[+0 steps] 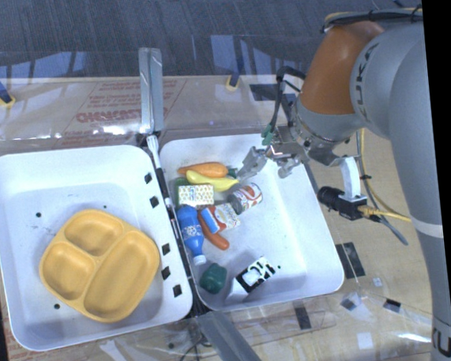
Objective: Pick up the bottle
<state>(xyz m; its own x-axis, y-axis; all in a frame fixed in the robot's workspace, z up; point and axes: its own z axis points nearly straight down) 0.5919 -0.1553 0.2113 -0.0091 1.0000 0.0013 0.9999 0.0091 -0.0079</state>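
Note:
The blue bottle (188, 231) lies on its side along the left wall of the right bin (303, 240), its white cap (199, 259) pointing toward the front. My gripper (268, 165) hangs over the back right part of that bin, above and to the right of the pile of items. Its fingers (250, 163) stand apart with nothing between them. The bottle is well to the lower left of the gripper, and the two do not touch.
Beside the bottle lie a yellow banana (216, 183), an orange piece (207, 170), a green-yellow box (196, 194), a red and white can (245, 199) and a red-orange item (215, 232). A dark green object (213, 278) and a black-white one (256, 273) sit near the front. A yellow divided plate (99, 263) fills the left bin (19, 180).

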